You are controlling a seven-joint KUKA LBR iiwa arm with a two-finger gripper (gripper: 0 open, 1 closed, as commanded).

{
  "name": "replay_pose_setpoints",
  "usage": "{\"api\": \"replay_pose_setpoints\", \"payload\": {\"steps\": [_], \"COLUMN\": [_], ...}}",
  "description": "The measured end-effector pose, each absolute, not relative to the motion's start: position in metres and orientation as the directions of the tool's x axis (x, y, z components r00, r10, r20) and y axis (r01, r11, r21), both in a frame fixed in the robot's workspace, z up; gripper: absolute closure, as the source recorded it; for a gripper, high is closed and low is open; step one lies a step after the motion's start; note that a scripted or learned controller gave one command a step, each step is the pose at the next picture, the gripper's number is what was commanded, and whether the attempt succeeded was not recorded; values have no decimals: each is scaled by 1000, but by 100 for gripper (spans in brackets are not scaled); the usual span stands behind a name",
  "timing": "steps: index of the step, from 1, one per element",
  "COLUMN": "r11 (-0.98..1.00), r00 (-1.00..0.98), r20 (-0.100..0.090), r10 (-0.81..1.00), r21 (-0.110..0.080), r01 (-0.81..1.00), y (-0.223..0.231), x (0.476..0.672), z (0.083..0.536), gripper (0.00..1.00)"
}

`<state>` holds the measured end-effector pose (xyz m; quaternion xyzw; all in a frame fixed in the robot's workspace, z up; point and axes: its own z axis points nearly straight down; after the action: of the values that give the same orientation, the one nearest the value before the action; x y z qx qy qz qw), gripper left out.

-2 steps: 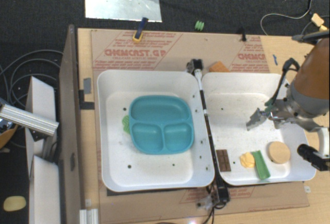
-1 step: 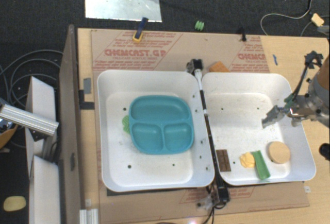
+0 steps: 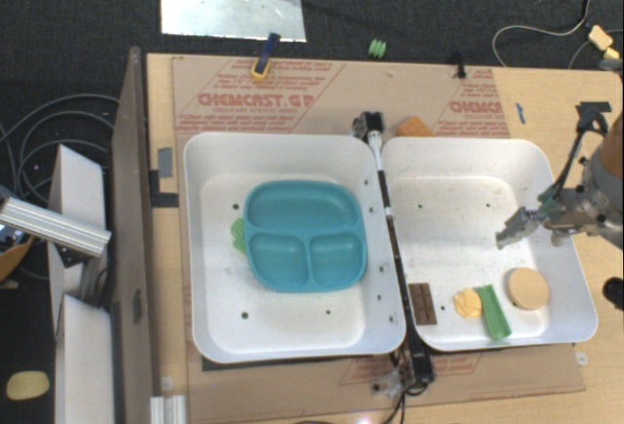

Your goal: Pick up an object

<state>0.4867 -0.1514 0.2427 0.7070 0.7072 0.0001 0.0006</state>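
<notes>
My gripper (image 3: 512, 230) hangs over the right side of the right bin (image 3: 458, 147), reaching in from the right edge of the camera view. I see nothing in it. Just below it, near the bin's front right corner, lies a tan round object (image 3: 527, 289). To the left of that are a green stick (image 3: 493, 311), a yellow lump (image 3: 469, 302) and a brown block (image 3: 422, 303), all along the bin's front. The gripper is above and apart from all of them.
The left bin (image 3: 283, 141) holds a teal divided plate (image 3: 304, 235) with a small green piece (image 3: 237, 235) peeking out at its left edge. An orange item (image 3: 414, 128) lies on the bench behind the bins. A black divider (image 3: 385, 208) runs between the bins.
</notes>
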Motion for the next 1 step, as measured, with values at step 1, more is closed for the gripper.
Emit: {"api": "replay_pose_setpoints", "payload": {"steps": [1], "r11": [0], "r00": [0], "r20": [-4], "r10": [1000], "r21": [8], "r01": [1000], "y": [-197], "x": [545], "z": [252], "gripper": [0]}}
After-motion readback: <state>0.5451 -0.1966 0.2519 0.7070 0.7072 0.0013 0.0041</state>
